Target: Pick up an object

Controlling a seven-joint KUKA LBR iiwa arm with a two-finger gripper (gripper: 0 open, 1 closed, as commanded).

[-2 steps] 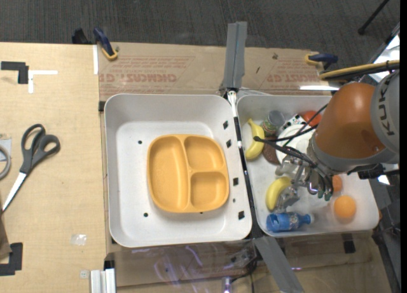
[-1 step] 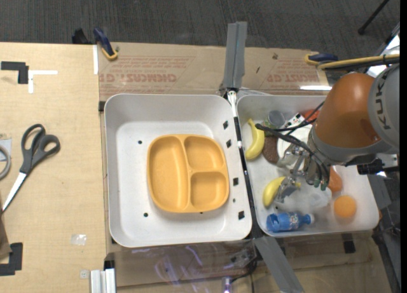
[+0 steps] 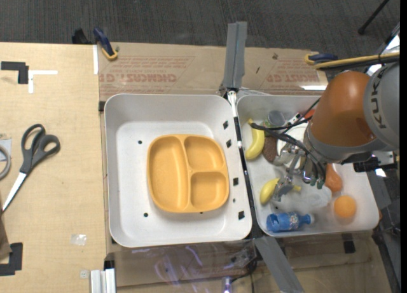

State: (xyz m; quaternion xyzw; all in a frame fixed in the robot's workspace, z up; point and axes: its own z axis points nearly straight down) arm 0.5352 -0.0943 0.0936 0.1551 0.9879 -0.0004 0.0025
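A small banana (image 3: 269,190) lay in the right bin (image 3: 365,222), its long axis slanting from lower left up toward the gripper (image 3: 294,172), which hung just beside its upper end. Wrist and cables hid the grip; its state could not be told. A blue bottle (image 3: 287,222) lay nearby.

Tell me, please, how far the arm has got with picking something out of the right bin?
Done: the arm has reached into the right bin, and the gripper sits low among the items. In hand: it hangs near the small yellow piece and the banana, but nothing shows between its fingers. Left: closing on one object, perhaps the blue bottle or the orange ball, and lifting it clear.
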